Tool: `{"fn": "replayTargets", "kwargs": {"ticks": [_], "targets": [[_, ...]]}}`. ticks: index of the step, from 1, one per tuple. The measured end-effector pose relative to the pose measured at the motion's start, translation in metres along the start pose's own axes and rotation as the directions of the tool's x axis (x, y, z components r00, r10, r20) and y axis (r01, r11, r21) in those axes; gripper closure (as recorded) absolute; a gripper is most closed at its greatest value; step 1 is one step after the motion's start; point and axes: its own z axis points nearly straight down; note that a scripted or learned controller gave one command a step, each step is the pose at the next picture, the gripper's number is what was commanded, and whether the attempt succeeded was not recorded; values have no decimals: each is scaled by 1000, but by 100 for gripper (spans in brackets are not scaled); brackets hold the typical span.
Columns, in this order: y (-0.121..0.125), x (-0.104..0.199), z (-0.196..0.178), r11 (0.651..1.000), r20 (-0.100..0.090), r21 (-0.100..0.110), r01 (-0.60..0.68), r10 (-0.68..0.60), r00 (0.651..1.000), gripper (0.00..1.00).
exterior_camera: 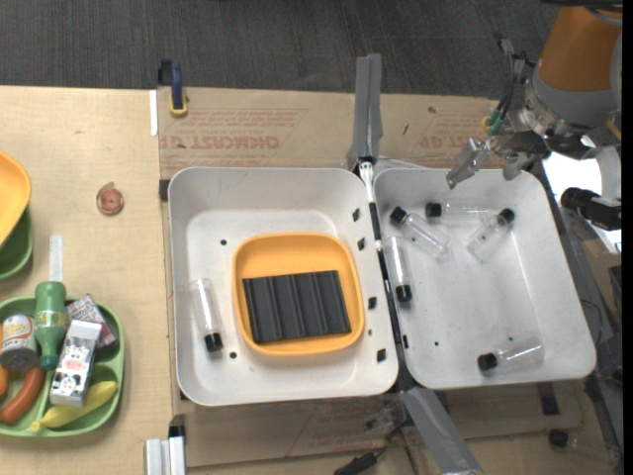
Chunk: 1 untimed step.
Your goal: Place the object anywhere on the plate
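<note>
An orange plate (259, 255) sits in the middle of the left bin (188, 206), and a dark grey ribbed block (295, 305) lies flat on it. Left of the plate lies a clear vial with a black cap (205, 310). Several more such vials lie in the right bin (554, 295): one (420, 231) at the far left, one (492, 231) at the far middle, one (512, 356) near the front. My gripper (488, 166) hangs over the right bin's far edge, open, with nothing between its fingers.
Another vial (396, 265) lies along the right bin's left wall. On the bench at left stand a green plate of toy food (59, 364), stacked bowls (10, 216) and a small pink item (110, 199). A blue clamp (173, 92) is at the far edge.
</note>
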Motion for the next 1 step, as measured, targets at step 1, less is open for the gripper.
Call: {"fn": "replayTargets", "kwargs": {"ticks": [1], "targets": [[0, 0, -8, 1000, 2, 0, 2, -2, 1000, 100]]}}
